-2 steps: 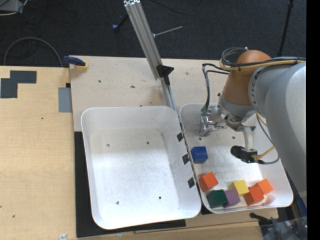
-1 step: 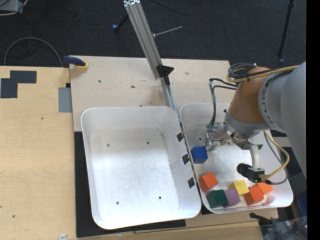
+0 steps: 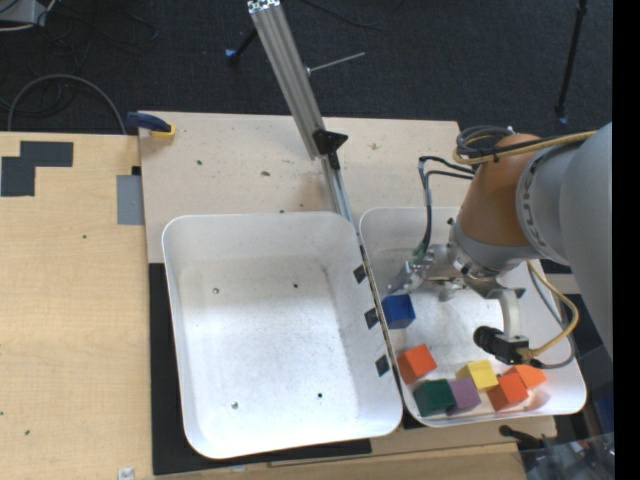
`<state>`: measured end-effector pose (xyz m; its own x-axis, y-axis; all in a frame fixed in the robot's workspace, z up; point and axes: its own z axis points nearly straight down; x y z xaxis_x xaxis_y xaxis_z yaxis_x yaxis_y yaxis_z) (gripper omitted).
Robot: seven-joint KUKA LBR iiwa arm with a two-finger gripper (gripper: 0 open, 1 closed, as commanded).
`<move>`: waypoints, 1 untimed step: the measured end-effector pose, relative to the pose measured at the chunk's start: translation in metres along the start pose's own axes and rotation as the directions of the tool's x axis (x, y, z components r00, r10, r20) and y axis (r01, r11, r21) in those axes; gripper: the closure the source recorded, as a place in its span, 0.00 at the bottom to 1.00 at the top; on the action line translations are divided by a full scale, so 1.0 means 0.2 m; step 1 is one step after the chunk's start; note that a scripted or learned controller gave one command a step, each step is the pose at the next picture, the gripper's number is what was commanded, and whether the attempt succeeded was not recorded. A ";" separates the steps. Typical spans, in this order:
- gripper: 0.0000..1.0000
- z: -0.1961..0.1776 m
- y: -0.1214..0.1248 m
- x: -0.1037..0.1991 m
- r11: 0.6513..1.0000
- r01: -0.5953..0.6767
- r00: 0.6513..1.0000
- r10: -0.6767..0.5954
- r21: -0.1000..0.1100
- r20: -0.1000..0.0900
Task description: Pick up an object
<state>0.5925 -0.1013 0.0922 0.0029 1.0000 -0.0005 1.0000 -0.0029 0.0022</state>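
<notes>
My gripper (image 3: 424,270) hangs low in the right bin (image 3: 392,218), near its left wall, under the orange band of the wrist. A blue cube (image 3: 398,311) lies just below and left of it, against the divider between the bins. Nothing shows between the gripper's fingers. Further toward the front of the bin lie an orange cube (image 3: 417,361), a green cube (image 3: 433,397), a purple cube (image 3: 464,393), a yellow cube (image 3: 481,373) and a red-orange cube (image 3: 509,389).
The left bin (image 3: 200,268) stands beside the right one, with black clips along the shared wall. A slanted aluminium pole (image 3: 300,88) rises behind the bins. A blue and yellow clamp (image 3: 150,124) lies at the bench's far left corner. Cables hang around the wrist.
</notes>
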 end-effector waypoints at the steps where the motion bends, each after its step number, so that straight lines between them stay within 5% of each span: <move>1: 1.00 -0.05 0.00 0.00 1.000 -0.004 1.000 0.004 0.002 -0.001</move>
<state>0.5922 -0.1022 0.1021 0.0073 1.0000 0.0008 1.0000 -0.0073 0.0006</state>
